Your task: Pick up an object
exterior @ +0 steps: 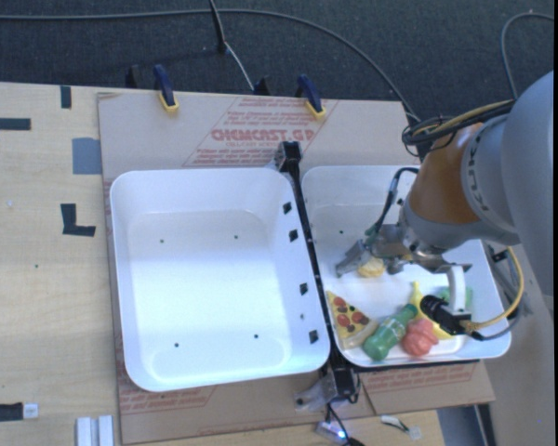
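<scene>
Right bin (353, 189): small yellow object (372, 268)

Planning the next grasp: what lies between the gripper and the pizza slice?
In the camera view, bare white bin floor separates the gripper from the pizza slice.

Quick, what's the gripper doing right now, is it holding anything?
Gripper: low in the right bin, at a small yellow object; whether it grips it cannot be told.

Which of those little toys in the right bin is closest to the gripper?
The small yellow piece, right at the gripper. The pizza slice, green bottle and red toy lie apart, toward the bin's front edge.
</scene>
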`<state>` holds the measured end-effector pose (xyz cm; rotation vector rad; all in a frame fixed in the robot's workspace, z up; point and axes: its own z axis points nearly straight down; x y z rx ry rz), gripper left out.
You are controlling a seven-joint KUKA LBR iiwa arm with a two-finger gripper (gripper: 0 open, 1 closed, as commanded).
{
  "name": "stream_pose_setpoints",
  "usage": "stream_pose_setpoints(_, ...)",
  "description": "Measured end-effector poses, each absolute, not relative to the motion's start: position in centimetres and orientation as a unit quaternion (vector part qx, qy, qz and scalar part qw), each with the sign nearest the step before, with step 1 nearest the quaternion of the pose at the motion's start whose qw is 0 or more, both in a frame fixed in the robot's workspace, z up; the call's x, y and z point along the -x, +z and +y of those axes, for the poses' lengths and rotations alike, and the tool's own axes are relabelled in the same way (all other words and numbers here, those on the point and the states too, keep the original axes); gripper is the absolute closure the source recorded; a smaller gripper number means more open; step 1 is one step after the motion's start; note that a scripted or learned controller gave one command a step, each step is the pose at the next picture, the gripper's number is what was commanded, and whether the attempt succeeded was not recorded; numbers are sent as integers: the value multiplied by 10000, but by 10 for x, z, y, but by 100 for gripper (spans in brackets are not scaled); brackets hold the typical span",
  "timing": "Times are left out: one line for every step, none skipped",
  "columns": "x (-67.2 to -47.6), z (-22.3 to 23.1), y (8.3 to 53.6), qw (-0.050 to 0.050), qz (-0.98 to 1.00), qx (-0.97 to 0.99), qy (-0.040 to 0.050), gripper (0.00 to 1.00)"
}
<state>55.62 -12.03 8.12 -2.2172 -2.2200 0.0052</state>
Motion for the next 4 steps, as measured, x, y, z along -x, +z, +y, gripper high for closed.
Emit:
stream_pose_setpoints(-559,-150,135,-17,-7067,7075,-7,0)
stream_pose_setpoints(-558,-149,143,4,-7073,7069,2,100)
stream_pose_setpoints(-558,-149,143,5,-7073,7069,2,0)
stream_pose_setpoints(-576,-111,82,11,-7082,7060,9,0)
